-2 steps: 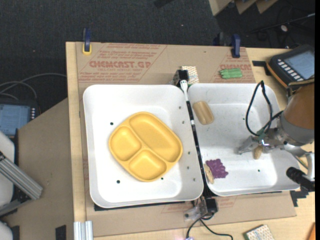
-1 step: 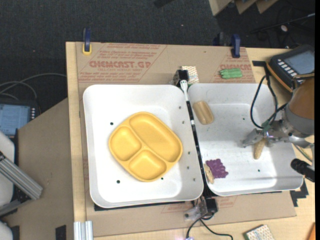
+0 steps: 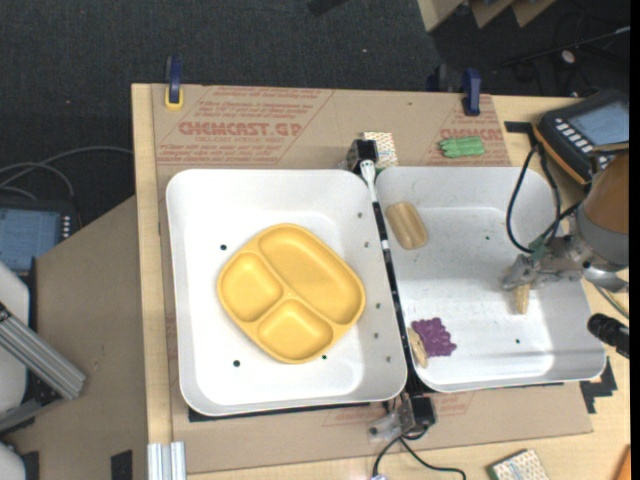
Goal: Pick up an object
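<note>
Nearest me, at the front of the right bin (image 3: pixel 480 373), I see a purple grape cluster (image 3: pixel 434 337) lying by the bin's left wall, with a small tan piece (image 3: pixel 417 348) touching its left side. The left bin (image 3: pixel 190 298) holds one yellow divided plate (image 3: pixel 290 291) with three compartments, lying flat near the middle.

Farther back and to the right, the gripper (image 3: pixel 519 290) hangs over the right half of the right bin. A small tan object (image 3: pixel 520 299) sits at its tip; I cannot tell from here whether the fingers are clamped on it or merely above it, nor whether they are open or closed. A black cable loops up from the wrist. The grapes lie well to the left of the gripper and nearer to me.

Farther still, a tan bread roll (image 3: pixel 406 224) lies at the back left of the right bin, well apart from the gripper, up and to its left.

So I count two bins, one plate, one grape cluster, one roll and two small tan pieces.

Beyond the bins, on the brown board (image 3: pixel 260 128), a green object (image 3: pixel 461 148) rests behind the right bin. The board carries red print reading "CHEMCAST GP", repeated at the left and, fainter, at the right. Two clamps hold the board's far edge, one (image 3: pixel 175 83) at the left and one (image 3: pixel 471 92) at the right.
</note>
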Tool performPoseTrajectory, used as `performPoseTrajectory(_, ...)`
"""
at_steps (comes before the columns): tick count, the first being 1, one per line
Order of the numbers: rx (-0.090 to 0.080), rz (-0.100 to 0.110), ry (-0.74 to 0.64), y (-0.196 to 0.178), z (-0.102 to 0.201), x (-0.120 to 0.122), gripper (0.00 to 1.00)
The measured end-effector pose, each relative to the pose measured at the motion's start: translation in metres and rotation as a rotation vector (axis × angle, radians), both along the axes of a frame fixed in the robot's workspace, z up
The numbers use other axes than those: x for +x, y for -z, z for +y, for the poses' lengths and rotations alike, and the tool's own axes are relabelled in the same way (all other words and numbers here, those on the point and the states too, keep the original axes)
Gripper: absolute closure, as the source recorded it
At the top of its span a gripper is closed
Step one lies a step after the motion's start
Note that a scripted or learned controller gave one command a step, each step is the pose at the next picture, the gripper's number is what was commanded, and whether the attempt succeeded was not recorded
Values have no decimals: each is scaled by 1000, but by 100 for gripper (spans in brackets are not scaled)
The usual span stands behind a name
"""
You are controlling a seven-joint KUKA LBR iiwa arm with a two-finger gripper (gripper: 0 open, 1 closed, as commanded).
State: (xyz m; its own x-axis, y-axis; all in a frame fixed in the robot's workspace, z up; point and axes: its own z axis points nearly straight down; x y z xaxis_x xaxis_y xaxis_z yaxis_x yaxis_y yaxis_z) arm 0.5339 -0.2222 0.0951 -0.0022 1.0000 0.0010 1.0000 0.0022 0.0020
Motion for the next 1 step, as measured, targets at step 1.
performPoseTrajectory(1,-1,-4,-6,3,71,54,100)
